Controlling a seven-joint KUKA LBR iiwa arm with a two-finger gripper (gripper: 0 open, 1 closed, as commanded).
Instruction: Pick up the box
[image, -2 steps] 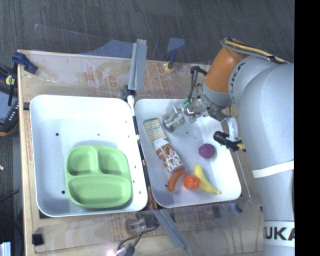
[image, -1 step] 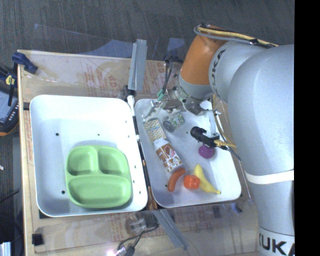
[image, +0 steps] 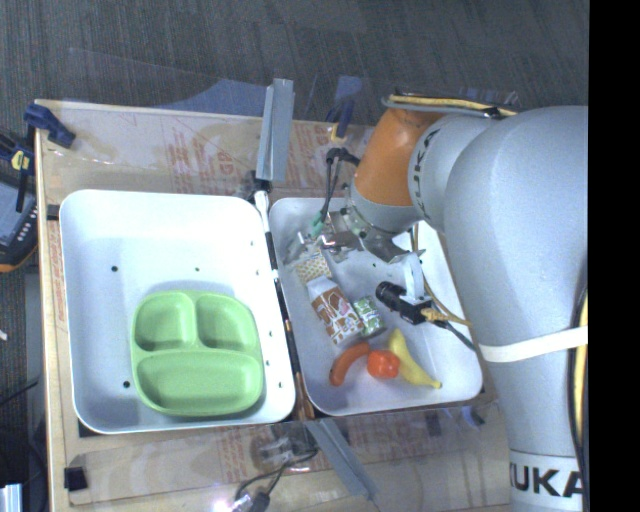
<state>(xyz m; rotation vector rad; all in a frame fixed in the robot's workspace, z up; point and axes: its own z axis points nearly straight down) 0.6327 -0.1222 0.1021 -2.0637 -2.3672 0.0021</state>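
Note:
The box (image: 334, 311), a small white and brown carton, lies flat in the middle of the right bin (image: 455, 380). It points from upper left to lower right. My gripper (image: 322, 237) reaches down into the bin's far left part, just above and behind the box. A tan checkered piece (image: 312, 266) lies between the gripper and the box. Nothing shows as lifted from the bin floor.
A green can (image: 369, 318) rests against the box's right side. A red sausage (image: 347, 362), a tomato (image: 382, 364) and a banana (image: 413, 362) lie at the bin's near edge. The left bin (image: 100, 230) holds a green divided tray (image: 198, 353). The arm's grey body covers the right bin's right side.

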